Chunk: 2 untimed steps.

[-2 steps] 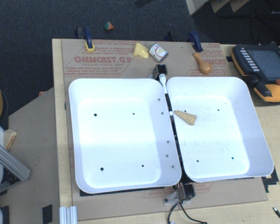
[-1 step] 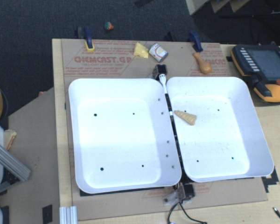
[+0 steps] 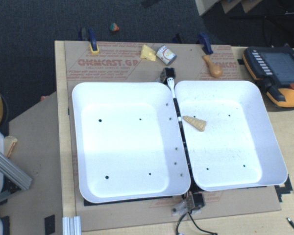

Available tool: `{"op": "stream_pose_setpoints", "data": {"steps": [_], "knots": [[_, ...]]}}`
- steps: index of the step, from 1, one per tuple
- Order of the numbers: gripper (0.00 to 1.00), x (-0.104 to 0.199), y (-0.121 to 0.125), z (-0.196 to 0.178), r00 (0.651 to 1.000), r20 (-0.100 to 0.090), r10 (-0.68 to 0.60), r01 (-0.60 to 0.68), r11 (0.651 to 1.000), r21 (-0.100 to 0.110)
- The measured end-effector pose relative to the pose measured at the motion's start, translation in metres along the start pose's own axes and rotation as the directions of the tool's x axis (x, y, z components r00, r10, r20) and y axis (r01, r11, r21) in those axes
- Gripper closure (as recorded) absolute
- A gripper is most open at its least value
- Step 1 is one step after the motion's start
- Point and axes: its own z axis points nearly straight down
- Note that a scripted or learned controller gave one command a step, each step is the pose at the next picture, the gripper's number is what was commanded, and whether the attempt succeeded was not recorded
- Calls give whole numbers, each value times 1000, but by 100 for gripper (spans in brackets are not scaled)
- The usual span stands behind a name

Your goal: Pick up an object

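Only one obj in bins, nothing picked yet.
Tan wedge [image 3: 194,123] in right bin [image 3: 264,146], near divider, long axis left-right; claw state: can't tell.

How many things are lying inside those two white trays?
1. A small tan cone-shaped piece lies in the right tray, near its upper left, close to the divide from the left tray. Nothing seems hidden.

We read "CHEMCAST G P" in faded red capitals on the flat brown paper-covered board [image 3: 112,61] beneath the bins; similar red print near its right end is illegible.
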Motion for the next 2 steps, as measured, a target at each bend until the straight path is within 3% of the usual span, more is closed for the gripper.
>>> {"op": "stream_pose_setpoints", "data": {"steps": [1, 2], "knots": [[0, 49, -7, 164, 1000, -13, -4, 4, 999, 37], [100, 45, -4, 144, 1000, -7, 0, 1, 1000, 13]]}}
